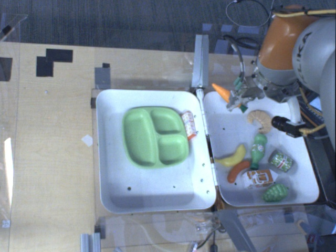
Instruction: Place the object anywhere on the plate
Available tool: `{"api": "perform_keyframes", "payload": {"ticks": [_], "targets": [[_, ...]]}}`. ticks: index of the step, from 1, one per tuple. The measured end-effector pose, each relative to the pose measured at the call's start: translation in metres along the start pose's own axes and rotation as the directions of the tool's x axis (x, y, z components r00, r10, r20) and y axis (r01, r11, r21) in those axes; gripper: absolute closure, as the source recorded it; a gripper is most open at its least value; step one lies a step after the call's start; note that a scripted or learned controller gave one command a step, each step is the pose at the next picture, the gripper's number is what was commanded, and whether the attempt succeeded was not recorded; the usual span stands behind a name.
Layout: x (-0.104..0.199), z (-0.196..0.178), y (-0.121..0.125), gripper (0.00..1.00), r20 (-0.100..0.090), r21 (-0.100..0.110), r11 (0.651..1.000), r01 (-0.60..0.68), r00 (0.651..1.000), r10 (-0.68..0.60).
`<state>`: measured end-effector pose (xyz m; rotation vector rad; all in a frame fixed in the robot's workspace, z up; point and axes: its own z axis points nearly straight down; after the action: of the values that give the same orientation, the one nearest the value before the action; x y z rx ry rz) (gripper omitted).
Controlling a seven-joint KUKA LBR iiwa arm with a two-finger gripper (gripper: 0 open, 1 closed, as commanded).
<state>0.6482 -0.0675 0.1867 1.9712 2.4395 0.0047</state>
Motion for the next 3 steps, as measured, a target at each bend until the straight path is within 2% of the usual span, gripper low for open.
{"api": "perform_keyframes", "payload": {"ticks": [1,2,3], "targets": [[0.056,0.001,0.014,1.0,-0.002,0.0,0.999,0.049,0.999,-0.049],[0.124,0.001,0.009,1.0,-0.002,0.0,0.965,0.261,0.965,-0.261],[0.097,-0.008,0.037,1.0,0.0,-0.003,0.941,0.339,0.941,-0.339]]}}
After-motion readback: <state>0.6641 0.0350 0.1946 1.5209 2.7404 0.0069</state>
